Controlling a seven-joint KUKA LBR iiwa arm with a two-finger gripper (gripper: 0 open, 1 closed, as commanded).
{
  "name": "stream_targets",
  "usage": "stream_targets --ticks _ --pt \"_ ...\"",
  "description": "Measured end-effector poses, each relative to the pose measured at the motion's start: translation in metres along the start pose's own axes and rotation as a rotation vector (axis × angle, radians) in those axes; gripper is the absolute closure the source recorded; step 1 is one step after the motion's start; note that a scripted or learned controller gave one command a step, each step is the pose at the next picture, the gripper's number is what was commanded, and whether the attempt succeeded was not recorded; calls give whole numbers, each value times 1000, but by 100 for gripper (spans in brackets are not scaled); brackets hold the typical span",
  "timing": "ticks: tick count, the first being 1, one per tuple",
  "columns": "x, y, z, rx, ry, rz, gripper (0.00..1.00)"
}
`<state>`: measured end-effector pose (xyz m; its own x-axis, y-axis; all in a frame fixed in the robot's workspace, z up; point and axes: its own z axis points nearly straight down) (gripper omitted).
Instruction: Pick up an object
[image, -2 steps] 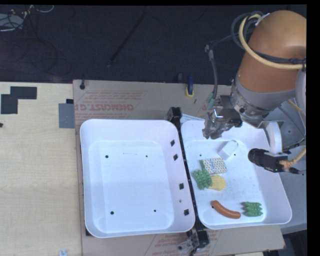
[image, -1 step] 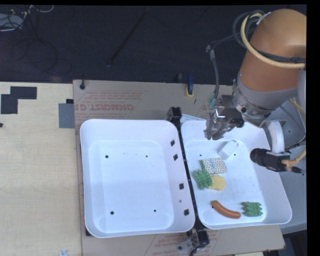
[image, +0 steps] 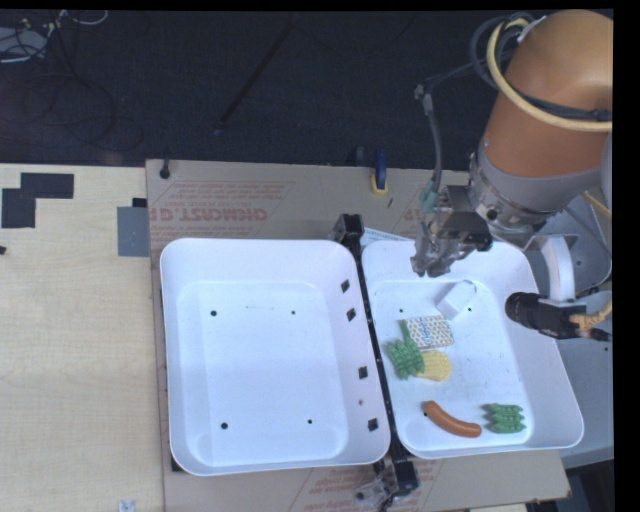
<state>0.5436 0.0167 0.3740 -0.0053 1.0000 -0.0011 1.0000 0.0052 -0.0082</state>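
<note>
Over the back part of the right white plastic bin (image: 560, 425), the claw (image: 436, 262) is seen hanging; whether it is released or clenched cannot be told. Nothing is seen lifted yet. A small white block (image: 456, 298) lies just below it, with a yellow toy corn (image: 434, 365), an orange sausage (image: 450, 420) and green pods (image: 505, 417) farther forward. Picking is still left to be done.
</note>
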Motion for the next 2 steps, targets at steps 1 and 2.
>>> stream_targets --ticks 1,2 --pt "0 0 -9 3 0 -5 100" --pt "69 9 -32 -8 3 -2 100"
